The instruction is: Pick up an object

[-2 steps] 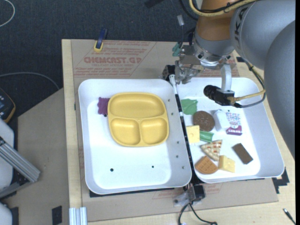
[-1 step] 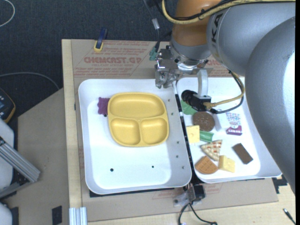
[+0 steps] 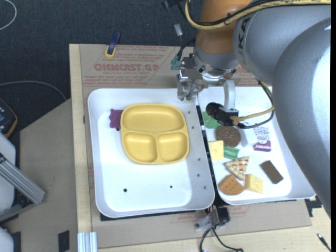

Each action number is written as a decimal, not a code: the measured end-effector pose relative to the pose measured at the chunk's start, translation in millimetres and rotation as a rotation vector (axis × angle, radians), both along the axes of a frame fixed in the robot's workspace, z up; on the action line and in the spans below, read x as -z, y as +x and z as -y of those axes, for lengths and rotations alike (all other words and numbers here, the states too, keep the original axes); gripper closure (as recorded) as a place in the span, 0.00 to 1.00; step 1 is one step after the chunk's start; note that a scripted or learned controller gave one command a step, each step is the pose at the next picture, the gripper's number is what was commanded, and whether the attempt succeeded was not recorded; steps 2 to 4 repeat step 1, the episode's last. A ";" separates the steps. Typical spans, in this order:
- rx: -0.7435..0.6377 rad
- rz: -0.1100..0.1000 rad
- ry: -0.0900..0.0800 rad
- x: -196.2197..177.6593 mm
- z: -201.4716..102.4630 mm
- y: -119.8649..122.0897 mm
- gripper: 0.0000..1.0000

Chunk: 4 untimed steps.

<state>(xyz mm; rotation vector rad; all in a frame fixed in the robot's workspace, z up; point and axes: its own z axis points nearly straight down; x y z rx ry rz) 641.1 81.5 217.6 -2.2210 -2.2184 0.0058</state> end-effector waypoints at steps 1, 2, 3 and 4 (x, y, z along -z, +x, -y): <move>-0.003 0.007 0.001 -3.0 -11.4 7.8 1.00; -0.003 0.007 0.001 -3.0 -11.4 7.8 1.00; -0.003 0.007 0.001 -3.0 -11.4 7.8 1.00; -0.003 0.007 0.001 -3.0 -11.4 7.8 1.00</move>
